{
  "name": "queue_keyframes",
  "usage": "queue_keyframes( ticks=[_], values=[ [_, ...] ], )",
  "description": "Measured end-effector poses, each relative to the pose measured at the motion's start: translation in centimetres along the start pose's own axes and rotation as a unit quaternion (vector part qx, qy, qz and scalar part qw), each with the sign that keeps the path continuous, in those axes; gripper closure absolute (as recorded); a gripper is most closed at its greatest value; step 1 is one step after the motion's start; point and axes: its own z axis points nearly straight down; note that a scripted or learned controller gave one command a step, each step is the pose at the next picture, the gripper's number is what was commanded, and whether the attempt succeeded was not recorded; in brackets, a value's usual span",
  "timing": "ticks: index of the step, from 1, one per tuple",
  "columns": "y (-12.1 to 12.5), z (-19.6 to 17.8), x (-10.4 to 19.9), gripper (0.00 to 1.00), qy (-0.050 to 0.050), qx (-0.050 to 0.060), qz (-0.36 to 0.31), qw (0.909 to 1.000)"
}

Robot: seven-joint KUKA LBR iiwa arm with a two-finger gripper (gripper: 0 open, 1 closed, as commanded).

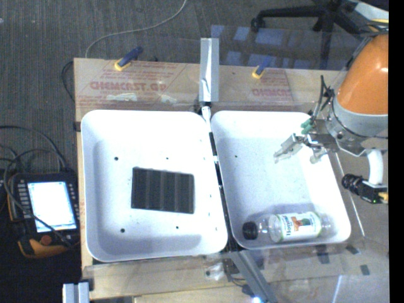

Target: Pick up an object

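A clear plastic bottle [289,226] with a black cap and a colourful label lies on its side along the front wall of the right bin [252,169]. A flat black ribbed rectangle [162,190] lies in the middle of the left bin [107,137]. My gripper [295,148] hangs over the right bin's back right part, well above and behind the bottle. Its two fingers are spread open, and nothing is between them.
The arm's orange band [369,74] and grey wrist fill the right side above the right bin. A metal divider post [207,71] stands behind the seam between the bins. A handheld pendant with a lit screen [47,206] lies on the floor at the left.
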Motion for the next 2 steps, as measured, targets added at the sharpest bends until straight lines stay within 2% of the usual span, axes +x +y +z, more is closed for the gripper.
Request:
queue_keyframes(
  ticks=[1, 2],
  values=[
    [-5.6, -0.6, -2.9, 0.0, 0.0, 0.0, 0.041, 0.9991],
    [-5.6, 9.9, -6.9, 0.0, 0.0, 0.0, -0.033, 0.9995]
  ],
)
